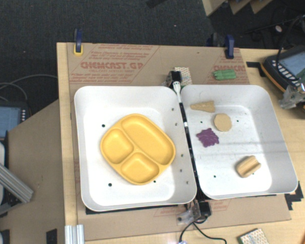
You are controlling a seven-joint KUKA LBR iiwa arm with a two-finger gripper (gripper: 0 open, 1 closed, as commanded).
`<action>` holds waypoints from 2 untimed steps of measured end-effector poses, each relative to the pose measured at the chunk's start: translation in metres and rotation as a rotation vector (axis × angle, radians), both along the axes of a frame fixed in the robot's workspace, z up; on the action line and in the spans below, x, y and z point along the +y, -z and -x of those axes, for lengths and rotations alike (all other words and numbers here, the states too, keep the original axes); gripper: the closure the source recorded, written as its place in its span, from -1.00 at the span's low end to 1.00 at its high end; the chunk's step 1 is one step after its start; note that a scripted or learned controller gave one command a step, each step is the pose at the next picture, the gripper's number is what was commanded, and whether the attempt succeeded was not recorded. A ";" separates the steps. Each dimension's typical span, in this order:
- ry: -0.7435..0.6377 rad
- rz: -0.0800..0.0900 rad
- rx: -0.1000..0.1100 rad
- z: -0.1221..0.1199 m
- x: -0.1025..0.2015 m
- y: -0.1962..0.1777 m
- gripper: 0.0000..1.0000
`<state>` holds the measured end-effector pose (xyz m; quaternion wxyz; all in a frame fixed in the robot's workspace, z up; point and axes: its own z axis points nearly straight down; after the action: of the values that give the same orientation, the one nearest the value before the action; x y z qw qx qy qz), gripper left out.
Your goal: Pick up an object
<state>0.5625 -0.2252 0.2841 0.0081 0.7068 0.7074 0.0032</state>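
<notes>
The left white bin [86, 136] holds a yellow plate with three compartments [137, 147], lying flat near its middle. In the right white bin [264, 136] lie several small items, all apart from one another. A tan wedge [203, 106] is at the back left. A round tan disc [223, 122] sits just in front of it. A flat purple grape-like piece [207, 136] lies near the bin's left wall. A tan bread-like roll [247, 166] rests toward the front right.
A green piece [224, 75] lies on the brown board behind the right bin. A small checkered item [181, 75] sits behind the seam between the bins. Blue clamps [78, 40] [229, 47] hold the board's back edge. Equipment crowds the right edge [295, 80].
</notes>
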 end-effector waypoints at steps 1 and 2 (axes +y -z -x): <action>-0.001 -0.011 0.026 -0.028 0.003 0.149 1.00; 0.003 -0.008 0.019 0.010 0.001 0.127 1.00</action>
<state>0.5527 -0.2241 0.1574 -0.0013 0.7077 0.7065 -0.0006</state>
